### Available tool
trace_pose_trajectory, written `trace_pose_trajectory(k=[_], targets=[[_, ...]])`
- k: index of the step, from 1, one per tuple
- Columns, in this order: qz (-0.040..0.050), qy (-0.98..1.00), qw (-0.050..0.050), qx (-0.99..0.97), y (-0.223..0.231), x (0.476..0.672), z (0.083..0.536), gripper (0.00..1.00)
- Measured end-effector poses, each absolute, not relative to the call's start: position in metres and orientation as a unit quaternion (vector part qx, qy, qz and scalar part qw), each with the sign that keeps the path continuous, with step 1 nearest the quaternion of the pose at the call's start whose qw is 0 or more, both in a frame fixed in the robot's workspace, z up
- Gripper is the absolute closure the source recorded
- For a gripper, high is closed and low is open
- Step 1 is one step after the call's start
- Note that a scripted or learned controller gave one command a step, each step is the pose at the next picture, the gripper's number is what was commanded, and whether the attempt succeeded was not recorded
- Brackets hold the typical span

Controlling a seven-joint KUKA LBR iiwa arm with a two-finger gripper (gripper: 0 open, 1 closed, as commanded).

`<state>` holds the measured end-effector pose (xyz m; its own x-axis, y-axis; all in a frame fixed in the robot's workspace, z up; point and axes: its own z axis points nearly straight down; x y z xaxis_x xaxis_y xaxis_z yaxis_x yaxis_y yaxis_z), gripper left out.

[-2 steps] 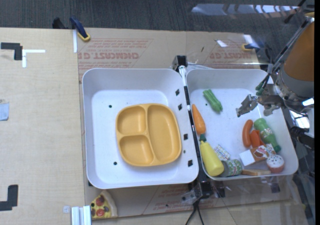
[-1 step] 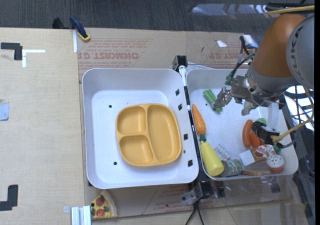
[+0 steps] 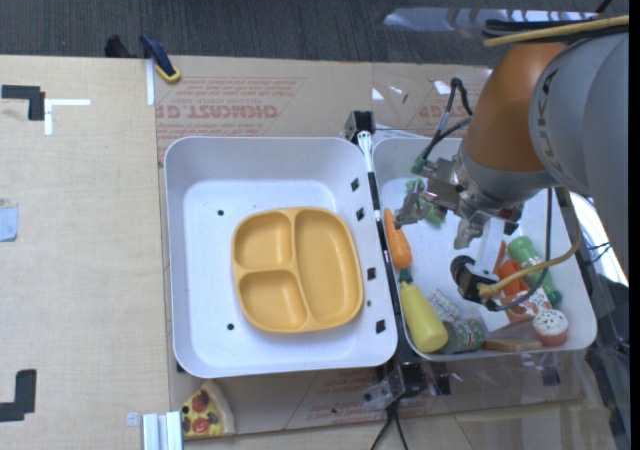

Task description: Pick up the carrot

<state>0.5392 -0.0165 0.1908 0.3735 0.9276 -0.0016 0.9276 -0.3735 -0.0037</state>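
Note:
The carrot [image 3: 398, 245] is a small orange piece lying against the left wall of the right bin [image 3: 392, 152], pointing along that wall. My gripper [image 3: 439, 219] hangs over the right bin, just right of and slightly above the carrot. Its two fingers stand apart, one finger [image 3: 410, 206] close to the carrot's upper end, and nothing is held between them. The arm's orange band and grey body cover the back right of this bin.
A yellow squash-like toy [image 3: 422, 319] lies just below the carrot. Green pieces [image 3: 527, 251], a cupcake toy [image 3: 549, 322] and other small toys crowd the bin's right side. The left bin [image 3: 190, 238] holds a yellow divided plate [image 3: 296, 268]. A pizza-slice toy [image 3: 203, 413] lies outside on the bench.

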Motion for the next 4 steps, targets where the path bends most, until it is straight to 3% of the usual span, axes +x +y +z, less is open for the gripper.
trace_pose_trajectory(k=[1,2,3,4], targets=[[0.0013,-0.546,0.0,-0.838,-0.069,0.539,0.191,0.0],[0.0012,-0.448,0.0,-0.894,-0.003,0.532,0.191,0.0],[0.0012,-0.556,-0.001,-0.831,-0.02,0.565,0.307,0.0],[0.0028,-0.519,0.001,-0.855,0.014,0.561,0.2,0.0]])
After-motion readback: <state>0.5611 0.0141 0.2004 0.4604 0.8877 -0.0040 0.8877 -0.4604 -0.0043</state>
